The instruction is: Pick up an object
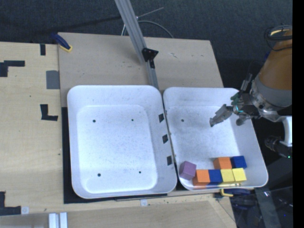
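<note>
Hovering over the right bin [247, 141] with nothing between its fingers (whether they stand apart or together I cannot tell), the gripper [222, 116] has every step left, since the coloured blocks [223, 171] lie untouched along the near wall.

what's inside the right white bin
Coloured blocks cluster along the right bin's near edge: a purple block, orange blocks, blue blocks and yellow blocks. The end effector hangs above its bare middle.

arm: reaching in from right | fingers [219, 116]: spread (nothing between)
</note>
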You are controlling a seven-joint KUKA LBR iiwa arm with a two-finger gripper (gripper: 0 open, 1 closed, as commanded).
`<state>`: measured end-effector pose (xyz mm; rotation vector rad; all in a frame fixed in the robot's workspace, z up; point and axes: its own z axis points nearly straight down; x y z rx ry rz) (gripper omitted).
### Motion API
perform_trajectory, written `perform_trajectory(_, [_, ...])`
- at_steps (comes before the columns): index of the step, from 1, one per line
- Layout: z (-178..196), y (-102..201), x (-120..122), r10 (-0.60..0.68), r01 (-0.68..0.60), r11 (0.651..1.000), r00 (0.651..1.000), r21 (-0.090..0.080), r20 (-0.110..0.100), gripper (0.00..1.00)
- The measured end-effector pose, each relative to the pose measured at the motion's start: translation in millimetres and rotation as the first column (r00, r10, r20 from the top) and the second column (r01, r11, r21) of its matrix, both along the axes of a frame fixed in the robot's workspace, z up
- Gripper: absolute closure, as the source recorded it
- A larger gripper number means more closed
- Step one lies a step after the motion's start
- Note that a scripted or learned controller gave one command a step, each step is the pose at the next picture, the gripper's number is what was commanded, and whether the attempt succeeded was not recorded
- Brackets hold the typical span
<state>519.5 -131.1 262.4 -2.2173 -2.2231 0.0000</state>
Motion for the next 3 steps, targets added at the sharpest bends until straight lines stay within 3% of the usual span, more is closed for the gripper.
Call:
perform_trajectory(1, [-86.0, 39.9, -13.8, 0.0, 0.0, 1.0, 1.0, 0.001, -0.009, 0.0])
perform_trajectory(2, [-173.0, 31.4, 6.8, -0.003, 0.003, 1.0, 1.0, -0.003, -0.001, 0.0])
perform_trajectory(3, [-67.3, 65.8, -36.6, 0.001, -0.001, 1.0, 1.0, 0.0, 0.004, 0.0])
